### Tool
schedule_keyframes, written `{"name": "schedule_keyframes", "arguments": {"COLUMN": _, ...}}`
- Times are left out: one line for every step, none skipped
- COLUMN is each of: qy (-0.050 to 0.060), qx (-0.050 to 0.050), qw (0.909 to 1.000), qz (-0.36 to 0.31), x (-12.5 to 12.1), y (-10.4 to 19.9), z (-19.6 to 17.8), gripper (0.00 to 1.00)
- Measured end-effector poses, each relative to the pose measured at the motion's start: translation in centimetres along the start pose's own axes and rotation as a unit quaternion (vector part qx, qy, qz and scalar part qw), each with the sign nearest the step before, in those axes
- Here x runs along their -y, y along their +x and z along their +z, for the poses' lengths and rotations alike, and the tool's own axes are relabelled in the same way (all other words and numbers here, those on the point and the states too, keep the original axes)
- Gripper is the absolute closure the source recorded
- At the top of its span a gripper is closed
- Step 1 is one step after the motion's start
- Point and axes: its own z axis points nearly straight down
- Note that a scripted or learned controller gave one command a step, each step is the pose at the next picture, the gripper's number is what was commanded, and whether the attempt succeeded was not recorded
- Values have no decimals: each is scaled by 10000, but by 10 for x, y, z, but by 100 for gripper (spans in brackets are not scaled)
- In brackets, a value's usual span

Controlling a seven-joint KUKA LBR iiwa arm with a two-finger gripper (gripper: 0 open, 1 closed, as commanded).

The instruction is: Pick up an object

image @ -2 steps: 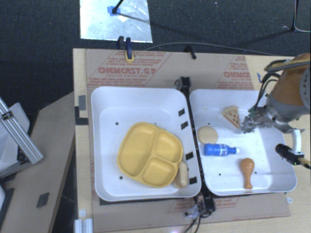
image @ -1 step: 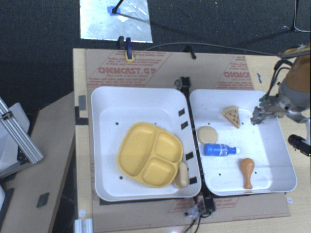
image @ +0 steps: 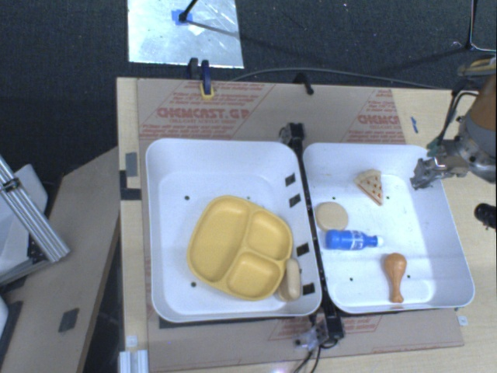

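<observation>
The right bin (image: 435, 231) holds a tan pizza-slice wedge (image: 372, 186), a round beige cookie (image: 331, 214), a blue bottle with a white cap (image: 351, 240) lying on its side, and a brown drumstick (image: 395, 274). My gripper (image: 426, 172) hangs over the bin's upper right rim, to the right of the wedge and apart from every object. Nothing shows between its fingers.
The left bin (image: 175, 177) carries a yellow three-part tray (image: 241, 247) with a beige bread roll (image: 291, 279) against its lower right corner. A black divider (image: 307, 216) runs between the bins. The arm (image: 477, 138) enters at the right edge.
</observation>
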Motion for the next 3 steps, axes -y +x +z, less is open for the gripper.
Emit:
{"name": "schedule_keyframes", "arguments": {"qy": 16, "qx": -18, "qw": 10000, "qz": -27, "x": -7, "y": 62, "z": 2, "gripper": 100}}
{"name": "schedule_keyframes", "arguments": {"qy": 14, "qx": -19, "qw": 10000, "qz": -23, "x": -19, "y": 114, "z": 3, "gripper": 100}}
{"name": "schedule_keyframes", "arguments": {"qy": 20, "qx": -18, "qw": 10000, "qz": -21, "x": -21, "y": 161, "z": 5, "gripper": 100}}
